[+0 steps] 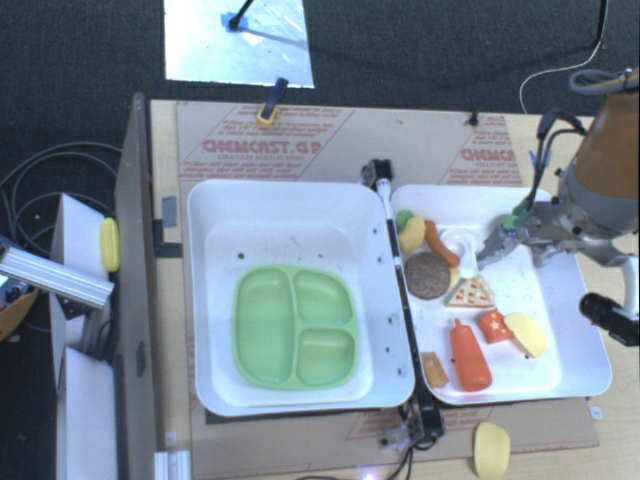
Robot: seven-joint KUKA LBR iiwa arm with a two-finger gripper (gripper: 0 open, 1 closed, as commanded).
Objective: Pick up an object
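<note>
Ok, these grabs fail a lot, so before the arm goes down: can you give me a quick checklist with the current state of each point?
1. Gripper over the right bin: ok.
2. Gripper free of any load: cannot tell.
3. Target under the gripper: not ok; it hangs beside the carrot, not over it.
4. Room around items: not ok; cookie, pizza slice and carrot are crowded.
5. Easier picks: ok; ketchup bottle and lemon lie more apart.
6. Green tray in the left bin, out of the way: ok.

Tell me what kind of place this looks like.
Probably a robotics lab test bench, not a kitchen: a robot arm reaches over two white bins, the food is toys such as a ketchup bottle, and loose cables trail over the floor.
</note>
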